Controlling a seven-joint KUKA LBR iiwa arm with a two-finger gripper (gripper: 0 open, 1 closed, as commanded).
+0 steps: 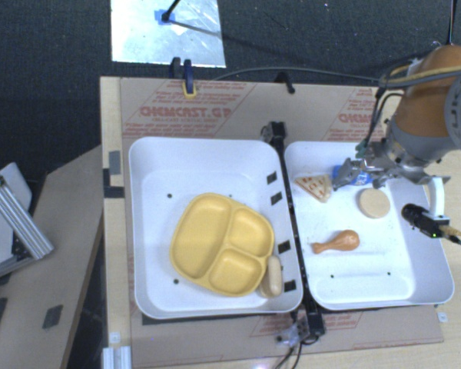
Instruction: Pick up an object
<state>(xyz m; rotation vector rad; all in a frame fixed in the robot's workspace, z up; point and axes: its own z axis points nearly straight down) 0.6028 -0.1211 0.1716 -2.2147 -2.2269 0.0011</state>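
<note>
Pizza slice [314,186] just beside fingers [352,177]

Grey arm [426,106] reaches in from the right, wrist angled down-left.

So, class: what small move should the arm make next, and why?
Probably lower the pincer toward the cheese wedge. It sits just beside the wedge in the right bin, nearer it than the drumstick, and nothing is visibly held.

Drumstick [337,242], round cookie [374,204], pizza slice [314,186] in right bin [384,287].
</note>
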